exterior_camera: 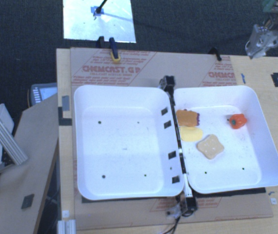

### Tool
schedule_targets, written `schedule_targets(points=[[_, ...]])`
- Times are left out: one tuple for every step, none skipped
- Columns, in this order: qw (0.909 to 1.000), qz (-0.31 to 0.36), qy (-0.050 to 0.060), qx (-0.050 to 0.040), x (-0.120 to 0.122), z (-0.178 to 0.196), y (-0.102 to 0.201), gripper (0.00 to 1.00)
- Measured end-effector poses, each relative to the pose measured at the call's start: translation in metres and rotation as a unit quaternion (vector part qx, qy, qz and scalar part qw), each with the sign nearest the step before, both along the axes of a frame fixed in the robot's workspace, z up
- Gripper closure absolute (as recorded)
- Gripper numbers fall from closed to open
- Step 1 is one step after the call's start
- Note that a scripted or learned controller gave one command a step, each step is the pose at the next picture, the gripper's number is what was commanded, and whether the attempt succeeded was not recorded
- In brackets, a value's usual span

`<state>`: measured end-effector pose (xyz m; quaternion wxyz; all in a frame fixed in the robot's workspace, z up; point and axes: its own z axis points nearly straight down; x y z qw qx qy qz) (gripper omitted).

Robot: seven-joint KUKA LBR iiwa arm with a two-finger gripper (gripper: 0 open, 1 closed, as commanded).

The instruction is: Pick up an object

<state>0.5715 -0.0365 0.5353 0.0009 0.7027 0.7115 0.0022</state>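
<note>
From the camera above, the worktop [144, 65] carries two shallow white bins side by side, joined along a seam with dark clips. The left bin [122, 140] has only small dark dots on its floor. The right bin [256, 165] holds four things. An orange-brown piece with a purple edge [187, 117] lies against the seam wall. Just below it, touching, is a pale yellow flat piece [191, 134]. A tan toast-like slice [210, 146] lies just beside the yellow piece, lower and to its right. A small red-orange item with a green spot [236, 121] sits apart, toward the bin's right wall.

The hand [261, 38] hangs in the upper right corner, beyond the worktop's far edge and well apart from the bins. Nothing is near its tip; how far open it is I cannot tell.
</note>
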Motion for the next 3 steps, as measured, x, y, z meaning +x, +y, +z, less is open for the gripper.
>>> schedule_targets(points=[[1.0, -0.001, 0.002, -0.0001, 0.058, -0.038, 0.069, 1.0], [1.0, -0.001, 0.001, 0.0003, 0.098, -0.052, 0.145, 1.0], [1.0, 0.001, -0.001, 0.0015, 0.096, -0.011, 0.243, 1.0]])
